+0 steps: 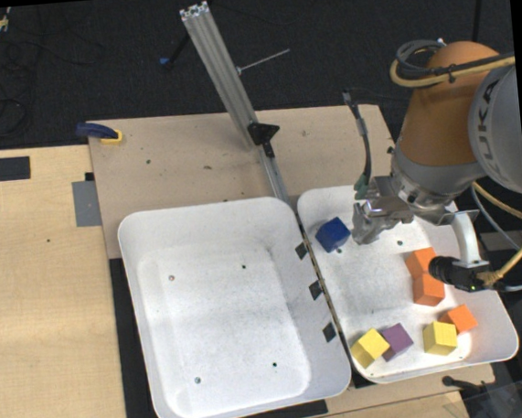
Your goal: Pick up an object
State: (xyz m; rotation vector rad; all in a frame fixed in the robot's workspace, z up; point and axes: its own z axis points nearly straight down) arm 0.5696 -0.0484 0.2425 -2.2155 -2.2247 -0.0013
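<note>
My gripper (pixel 364 230) hangs over the upper part of the right bin (pixel 369 280), just right of a blue cube (pixel 332 234) that lies near the bin's upper left corner. The cube sits beside the fingers, not between them. A tall orange block (pixel 424 277) stands at the bin's right side. Along the bin's front edge lie a yellow cube (pixel 371 345), a purple cube (pixel 397 338), another yellow cube (pixel 440 337) and a small orange cube (pixel 462 319).
The left bin (pixel 220 308) sits next to the right one, joined by black clips (pixel 316 289). A slanted aluminium post (pixel 225 78) rises behind the bins. The grey and orange arm (pixel 451 130) covers the right bin's upper right corner.
</note>
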